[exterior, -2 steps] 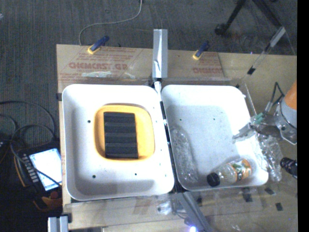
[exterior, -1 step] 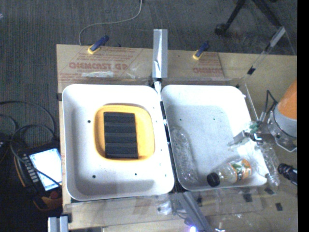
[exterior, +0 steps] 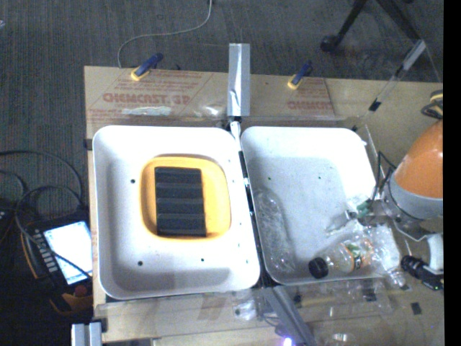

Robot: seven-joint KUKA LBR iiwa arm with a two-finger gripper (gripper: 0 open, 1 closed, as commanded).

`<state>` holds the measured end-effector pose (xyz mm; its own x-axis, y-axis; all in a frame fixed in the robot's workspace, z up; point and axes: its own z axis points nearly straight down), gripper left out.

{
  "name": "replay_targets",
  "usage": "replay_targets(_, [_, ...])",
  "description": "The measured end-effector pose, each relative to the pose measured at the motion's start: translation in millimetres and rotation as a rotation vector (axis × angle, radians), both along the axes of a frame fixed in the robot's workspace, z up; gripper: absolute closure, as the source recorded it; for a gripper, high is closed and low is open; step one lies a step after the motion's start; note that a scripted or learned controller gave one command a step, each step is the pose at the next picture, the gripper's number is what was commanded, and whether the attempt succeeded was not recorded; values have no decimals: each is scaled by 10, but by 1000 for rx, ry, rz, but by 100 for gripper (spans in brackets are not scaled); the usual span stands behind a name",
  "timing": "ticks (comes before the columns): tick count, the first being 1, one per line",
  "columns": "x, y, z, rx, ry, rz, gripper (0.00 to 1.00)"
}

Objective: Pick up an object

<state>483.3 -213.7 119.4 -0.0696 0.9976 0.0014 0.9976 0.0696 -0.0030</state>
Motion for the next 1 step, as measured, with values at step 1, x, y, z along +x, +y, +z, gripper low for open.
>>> replay_targets(1, [11, -99, 879, -4, -2, -197, 0])
